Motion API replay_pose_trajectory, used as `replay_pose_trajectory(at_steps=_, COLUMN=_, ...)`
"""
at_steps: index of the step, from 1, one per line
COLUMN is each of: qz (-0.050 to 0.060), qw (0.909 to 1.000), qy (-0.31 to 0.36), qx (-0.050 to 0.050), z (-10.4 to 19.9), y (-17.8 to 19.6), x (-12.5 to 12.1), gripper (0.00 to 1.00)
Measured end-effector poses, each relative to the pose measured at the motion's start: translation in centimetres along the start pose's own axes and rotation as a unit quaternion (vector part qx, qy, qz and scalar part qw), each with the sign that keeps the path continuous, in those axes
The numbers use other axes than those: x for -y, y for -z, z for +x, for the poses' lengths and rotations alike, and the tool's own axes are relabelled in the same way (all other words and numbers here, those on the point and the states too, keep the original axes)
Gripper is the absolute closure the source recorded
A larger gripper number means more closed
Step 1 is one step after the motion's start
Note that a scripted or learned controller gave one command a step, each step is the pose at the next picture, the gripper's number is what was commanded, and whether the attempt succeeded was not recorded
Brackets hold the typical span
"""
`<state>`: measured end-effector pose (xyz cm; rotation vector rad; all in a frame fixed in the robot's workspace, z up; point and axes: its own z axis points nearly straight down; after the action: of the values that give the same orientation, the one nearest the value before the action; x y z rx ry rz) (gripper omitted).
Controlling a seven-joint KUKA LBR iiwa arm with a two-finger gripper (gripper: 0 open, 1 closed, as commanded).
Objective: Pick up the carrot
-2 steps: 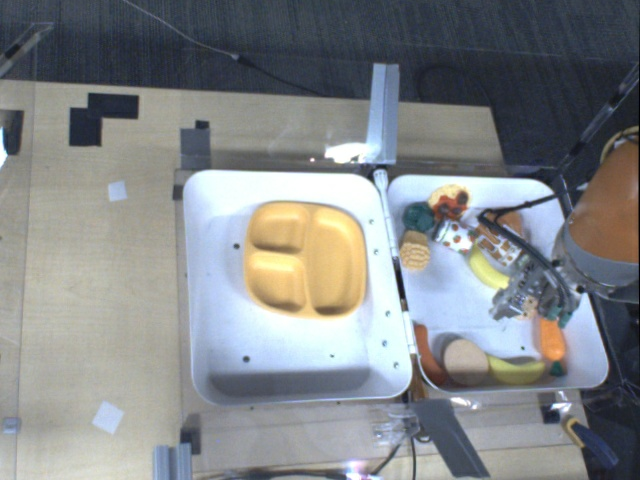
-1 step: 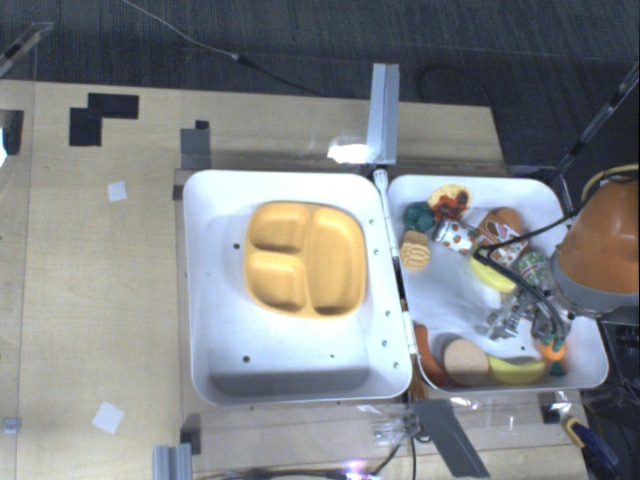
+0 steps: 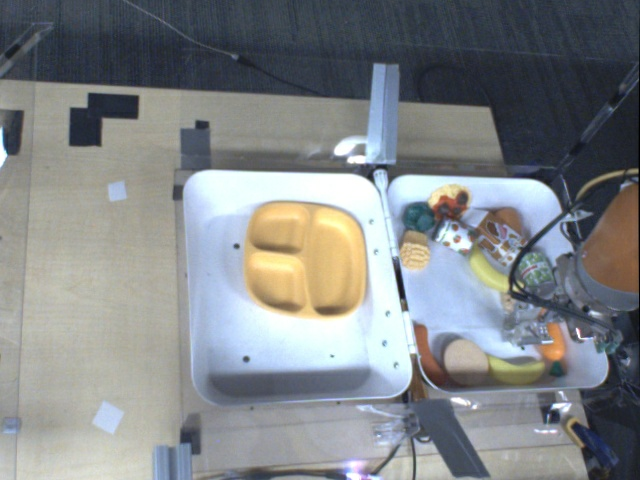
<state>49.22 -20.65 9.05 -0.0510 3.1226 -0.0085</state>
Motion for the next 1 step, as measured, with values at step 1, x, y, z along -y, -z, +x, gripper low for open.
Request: replay_pose_trajectory(at_steps=1, qz=0.001, qw=1.0000, qy=0.001, qx=0.006, z=-0.41, y=1.24, x=-0.02, gripper=1.00)
